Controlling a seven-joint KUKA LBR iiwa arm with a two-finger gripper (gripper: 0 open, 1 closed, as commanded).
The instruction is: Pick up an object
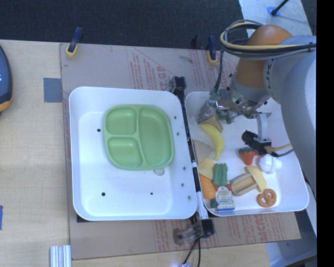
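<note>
Currently my tool (218, 109) sits low over the far end of the right bin (292, 191), just above the banana (214, 139); I cannot tell its opening from this angle. Banana lies along the bin's left side, curved, nothing visibly gripped. Nearer end holds a pretzel (266, 197), a carrot (207, 188), a green piece (220, 173) and a small carton (225, 199), crowded together. Left bin (89, 199) carries a green divided plate (139, 136), lying flat. Both bins rest on the tabletop (28, 166).
</note>
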